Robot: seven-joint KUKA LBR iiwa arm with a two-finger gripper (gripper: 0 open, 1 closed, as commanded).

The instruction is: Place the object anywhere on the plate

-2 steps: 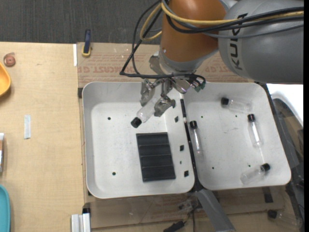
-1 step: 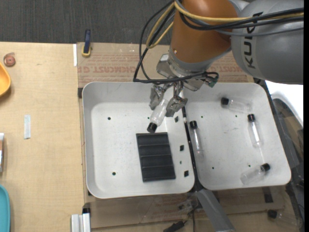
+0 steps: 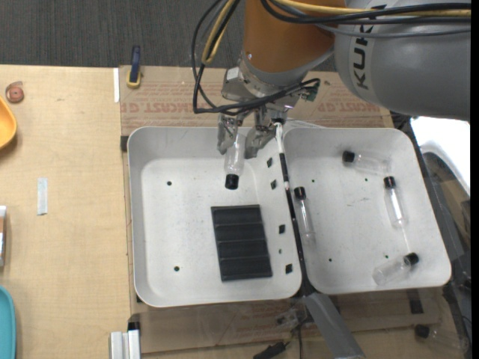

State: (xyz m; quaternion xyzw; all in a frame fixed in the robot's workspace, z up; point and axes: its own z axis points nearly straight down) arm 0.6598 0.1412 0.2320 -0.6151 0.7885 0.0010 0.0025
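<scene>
Between the fingers of the gripper (image 3: 244, 142), 1 clear vial (image 3: 233, 167) hangs, black cap down. Below it lies the black ribbed plate (image 3: 241, 241); right of it lie 4 vials (image 3: 394, 200).

A robotics lab: KUKA arm (image 3: 389, 43) over white bins (image 3: 142, 200) holding capped sample tubes (image 3: 394, 200).

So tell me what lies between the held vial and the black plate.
Camera view: the tool holds a vial between its fingers, cap down. Between it and the plate lies bare white floor of the left bin.
</scene>
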